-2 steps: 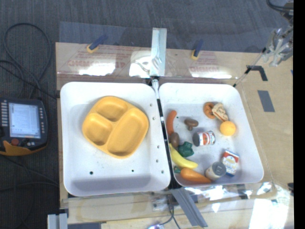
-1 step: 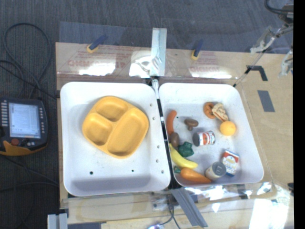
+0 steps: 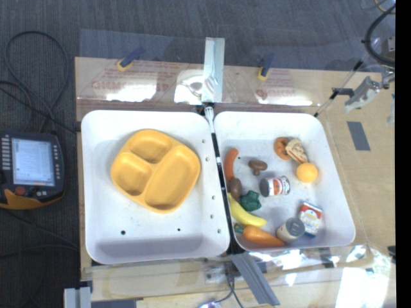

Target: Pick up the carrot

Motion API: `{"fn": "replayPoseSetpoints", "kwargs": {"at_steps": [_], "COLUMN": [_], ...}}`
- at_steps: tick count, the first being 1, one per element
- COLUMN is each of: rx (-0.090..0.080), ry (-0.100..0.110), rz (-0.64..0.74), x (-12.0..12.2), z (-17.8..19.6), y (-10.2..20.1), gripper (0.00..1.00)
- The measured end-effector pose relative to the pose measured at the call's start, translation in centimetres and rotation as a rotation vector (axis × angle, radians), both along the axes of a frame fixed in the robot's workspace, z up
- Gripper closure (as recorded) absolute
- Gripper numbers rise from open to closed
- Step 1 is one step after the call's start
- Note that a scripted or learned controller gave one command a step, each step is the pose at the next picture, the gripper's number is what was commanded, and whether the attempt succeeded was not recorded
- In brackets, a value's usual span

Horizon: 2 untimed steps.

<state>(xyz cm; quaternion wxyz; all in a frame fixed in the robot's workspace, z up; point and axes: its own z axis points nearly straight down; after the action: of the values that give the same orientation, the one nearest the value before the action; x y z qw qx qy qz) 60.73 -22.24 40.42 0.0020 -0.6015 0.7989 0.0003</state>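
Task not yet begun. Carrot (image 3: 262, 237) lying flat in same bin (image 3: 329, 147) as can (image 3: 275, 186), toward front wall from can and slightly to its left, untouched. Pincer state: cannot tell. Outstanding, by judgement: approach, closing on carrot, lift clear of crowding items.
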Motion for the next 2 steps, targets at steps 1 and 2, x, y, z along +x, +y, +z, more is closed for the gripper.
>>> {"fn": "replayPoseSetpoints", "kwargs": {"at_steps": [1,2], "rx": [-0.003,0.002], "ry": [-0.005,0.002], "rz": [0.136,0.537], "x": [-4.6,-5.9], "z": [6.2,3.0], "y": [0.0,0.0], "gripper": [0.00,0.00]}}
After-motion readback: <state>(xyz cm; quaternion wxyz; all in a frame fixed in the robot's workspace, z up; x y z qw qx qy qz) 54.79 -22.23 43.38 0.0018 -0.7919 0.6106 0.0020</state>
